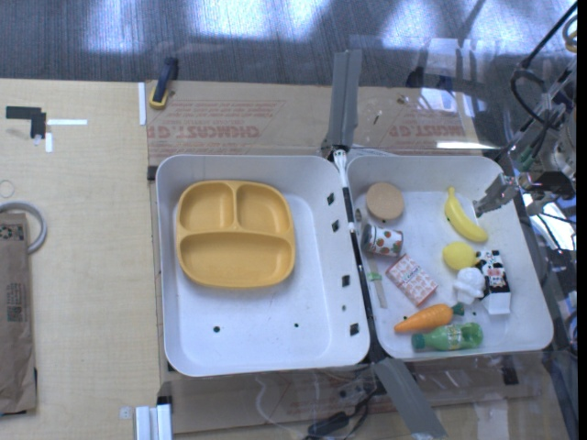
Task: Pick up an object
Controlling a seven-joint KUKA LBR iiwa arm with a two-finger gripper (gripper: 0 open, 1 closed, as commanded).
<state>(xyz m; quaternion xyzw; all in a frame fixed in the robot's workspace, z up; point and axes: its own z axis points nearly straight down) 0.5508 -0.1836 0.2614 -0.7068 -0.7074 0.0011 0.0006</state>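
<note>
The right bin (514, 337) holds several small objects. A banana (463, 216) lies near the bin's far right, with a lemon (458, 255) just below it. A brown round disc (385, 202) and a spotted cup (384, 240) sit at the left side. A pink box (412, 280), a carrot (426, 318) and a green bottle (448, 337) lie toward the front. A white figure (469, 285) and a black-and-white cow toy (495, 270) stand at the right. My gripper (492, 196) hangs at the bin's right rim, just right of the banana's top, holding nothing that I can see.
The left bin (248, 337) holds a yellow divided plate (235, 233). A grey divider (345, 99) runs between the bins at the back. Cables and the arm (550, 108) crowd the upper right. A brown paper bag (16, 310) lies at the far left.
</note>
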